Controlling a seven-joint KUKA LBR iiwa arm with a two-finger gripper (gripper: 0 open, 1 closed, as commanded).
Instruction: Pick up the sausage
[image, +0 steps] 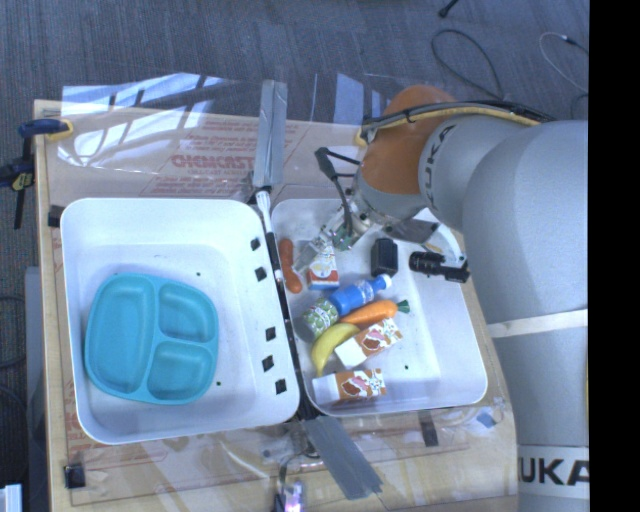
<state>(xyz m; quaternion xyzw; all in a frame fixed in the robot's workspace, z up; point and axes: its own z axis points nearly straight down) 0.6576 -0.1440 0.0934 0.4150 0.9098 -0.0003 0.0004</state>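
The sausage (289, 265) is a short reddish-brown link. It lies lengthwise against the left wall of the right bin (455, 340), near that bin's far end. My gripper (336, 236) hangs below the orange wrist band, low over the far part of the right bin. It is just right of the sausage and directly above a small red-and-white carton (322, 271). Nothing shows between the gripper and the sausage, and the two look apart.
A blue bottle (356, 297), a carrot (371, 312), a banana (329, 346), a green item (320, 318) and two small snack boxes (361, 383) crowd the middle of the right bin. The left bin (90, 225) holds a blue divided tray (150, 338).
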